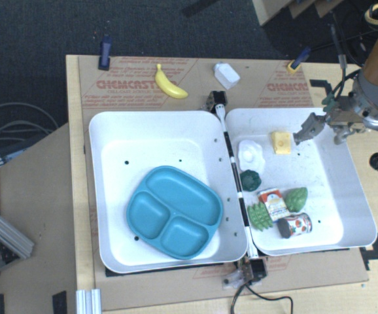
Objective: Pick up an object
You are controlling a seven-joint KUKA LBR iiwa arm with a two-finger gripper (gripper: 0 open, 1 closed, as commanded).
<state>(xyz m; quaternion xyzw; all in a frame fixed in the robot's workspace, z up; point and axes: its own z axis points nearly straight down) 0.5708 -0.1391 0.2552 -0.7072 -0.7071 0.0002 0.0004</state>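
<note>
Gripper (305, 132) is seen over right bin (356, 175), upper right; finger state cannot be told. Yellow block (281, 142) lies just beside it, untouched. Blue tray (174, 211) sits in left bin (110, 149).

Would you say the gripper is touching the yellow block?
Apart: in the camera view, white bin floor shows between the gripper and the yellow block.

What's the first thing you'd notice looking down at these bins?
The big blue plate with three sections jumps out, lying in the left bin. Next comes the yellow banana on the cardboard behind that bin. Then the small things bunched in the right bin, where the gripper hangs beside a yellow block.
</note>
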